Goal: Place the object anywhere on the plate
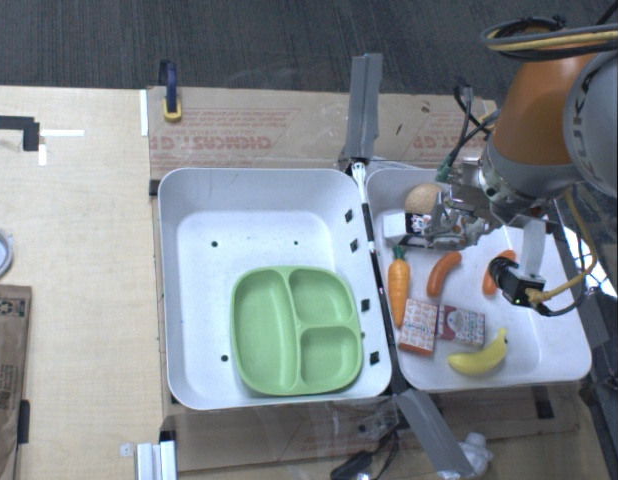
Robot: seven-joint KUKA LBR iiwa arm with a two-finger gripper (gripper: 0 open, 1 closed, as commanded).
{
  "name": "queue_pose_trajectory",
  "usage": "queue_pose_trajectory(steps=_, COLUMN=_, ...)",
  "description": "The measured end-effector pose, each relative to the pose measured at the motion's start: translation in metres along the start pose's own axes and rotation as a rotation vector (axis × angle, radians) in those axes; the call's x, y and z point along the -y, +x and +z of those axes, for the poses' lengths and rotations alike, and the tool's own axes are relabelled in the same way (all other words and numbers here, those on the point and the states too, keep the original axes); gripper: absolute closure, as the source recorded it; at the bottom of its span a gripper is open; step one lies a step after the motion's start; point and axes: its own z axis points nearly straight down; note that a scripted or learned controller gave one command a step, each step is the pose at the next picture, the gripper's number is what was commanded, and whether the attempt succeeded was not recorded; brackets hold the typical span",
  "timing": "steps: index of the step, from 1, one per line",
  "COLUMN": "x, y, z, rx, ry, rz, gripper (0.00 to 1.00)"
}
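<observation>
The left bin offers open floor along its back and left walls; the green plate fills its front right. The right bin is crowded: carrot, sausage, box, banana.

Two white bins are seen side by side — the left bin dotted with small dark holes, the right bin plain. A pale green plate is shown in the left one. In the right one, an orange carrot with a green top, a red-orange sausage, a yellow banana and a beige round item are seen. A box is patterned in red and white speckle, and a card in red with pale marks. The arm is coloured grey and orange — its gripper is metallic grey. The bench is light wood, with brown cardboard printed in red lettering.
</observation>
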Motion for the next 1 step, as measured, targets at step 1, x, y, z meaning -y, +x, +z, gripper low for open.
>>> queue_pose_trajectory(steps=1, x=0.0452, y=0.0539, z=-0.0125, rx=-0.001, ry=0.0, rz=-0.068, gripper=1.0)
